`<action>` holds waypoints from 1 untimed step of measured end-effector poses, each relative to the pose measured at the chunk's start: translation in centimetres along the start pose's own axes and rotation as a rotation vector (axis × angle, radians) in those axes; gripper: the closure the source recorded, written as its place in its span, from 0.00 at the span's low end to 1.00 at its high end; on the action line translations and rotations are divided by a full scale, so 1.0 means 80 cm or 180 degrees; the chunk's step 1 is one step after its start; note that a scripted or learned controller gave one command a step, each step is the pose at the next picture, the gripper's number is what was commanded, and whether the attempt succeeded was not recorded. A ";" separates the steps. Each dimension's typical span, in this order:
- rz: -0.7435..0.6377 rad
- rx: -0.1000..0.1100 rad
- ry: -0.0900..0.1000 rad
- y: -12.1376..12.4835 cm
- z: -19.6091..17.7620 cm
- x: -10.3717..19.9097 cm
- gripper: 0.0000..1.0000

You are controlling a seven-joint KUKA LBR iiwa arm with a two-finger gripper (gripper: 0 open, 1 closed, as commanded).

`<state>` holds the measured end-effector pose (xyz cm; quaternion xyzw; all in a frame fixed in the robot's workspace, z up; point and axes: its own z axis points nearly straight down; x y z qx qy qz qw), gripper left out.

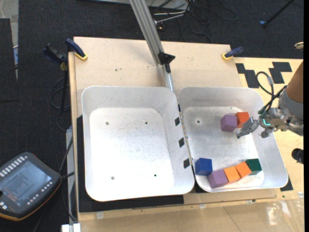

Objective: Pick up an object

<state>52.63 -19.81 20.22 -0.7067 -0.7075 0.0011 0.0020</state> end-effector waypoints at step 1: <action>0.0001 -0.0014 -0.0005 0.001 -0.003 0.000 0.00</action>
